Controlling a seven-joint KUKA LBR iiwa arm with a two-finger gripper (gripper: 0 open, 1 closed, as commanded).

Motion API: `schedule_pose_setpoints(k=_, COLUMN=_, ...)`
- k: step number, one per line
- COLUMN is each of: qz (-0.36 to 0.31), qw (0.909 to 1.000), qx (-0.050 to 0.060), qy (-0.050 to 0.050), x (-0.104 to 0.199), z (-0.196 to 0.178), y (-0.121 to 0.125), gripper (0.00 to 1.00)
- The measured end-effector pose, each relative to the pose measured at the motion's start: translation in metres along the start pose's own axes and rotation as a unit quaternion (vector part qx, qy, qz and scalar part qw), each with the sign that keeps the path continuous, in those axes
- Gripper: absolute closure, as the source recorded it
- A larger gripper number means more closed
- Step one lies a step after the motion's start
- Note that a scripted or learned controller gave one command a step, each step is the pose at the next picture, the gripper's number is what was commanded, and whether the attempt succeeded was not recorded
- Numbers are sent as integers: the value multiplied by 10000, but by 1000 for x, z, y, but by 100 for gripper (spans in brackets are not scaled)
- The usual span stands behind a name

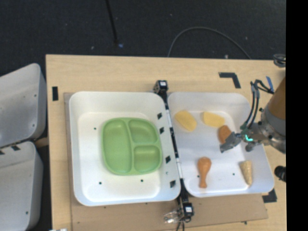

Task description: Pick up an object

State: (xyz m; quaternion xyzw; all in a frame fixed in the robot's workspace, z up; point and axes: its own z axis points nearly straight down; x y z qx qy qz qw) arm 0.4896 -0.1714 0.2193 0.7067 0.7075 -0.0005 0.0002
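We see the arm [276, 114] reaching in from the right over the right bin [192, 186], its hand [233, 142] low beside an orange-brown piece [224, 132]; whether it is open or closed we cannot tell. Around that piece lie two yellow pieces [185, 120] [213, 119], a drumstick [204, 170] and a cone [247, 171]. The left bin [86, 186] bears a green tray [131, 145].

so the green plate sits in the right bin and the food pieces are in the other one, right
Not quite: the green plate sits in the left bin, not the right. The camera view shows it there, with the food pieces, such as the drumstick, in the other bin.
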Motion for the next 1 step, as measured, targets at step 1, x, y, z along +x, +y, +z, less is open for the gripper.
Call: schedule_pose_setpoints(k=1, qz=0, qw=10000, qx=-2, qy=-1, x=0, z=0, y=0, gripper=0)
